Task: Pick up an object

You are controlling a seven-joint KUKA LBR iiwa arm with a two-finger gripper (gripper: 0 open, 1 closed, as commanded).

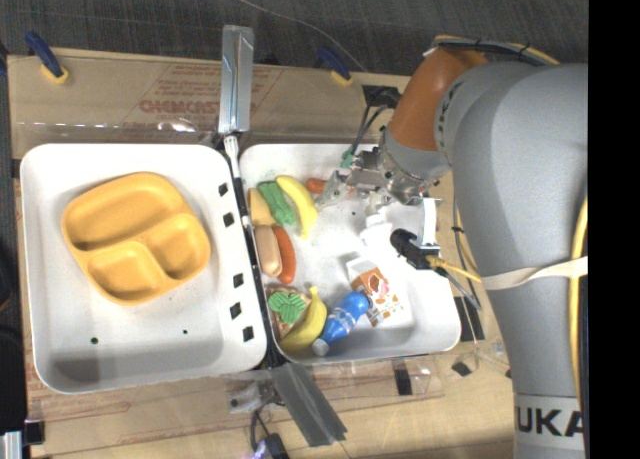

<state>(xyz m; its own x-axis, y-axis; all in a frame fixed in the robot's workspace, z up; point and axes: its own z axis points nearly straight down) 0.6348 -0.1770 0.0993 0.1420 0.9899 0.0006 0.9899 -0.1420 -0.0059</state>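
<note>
Your tool [352, 179] sits low over the far part of the right shallow white bin [440, 319], below the arm's orange band; you cannot tell from this slanted view how it is set, and nothing is seen gripped in it. Just beside it, toward the divider, lie a small orange piece [316, 186], a yellow toy banana [299, 201] and a green ridged toy vegetable [278, 204]. Nearer you, a toy hot dog in a bun [275, 252] rests against the bin's left wall. At the near end sit a second yellow banana [310, 325], a blue plastic bottle [343, 320] and a small white printed carton [378, 293]. On the tabletop, the left white bin [60, 357] holds a yellow divided plastic tray [135, 235].
</note>
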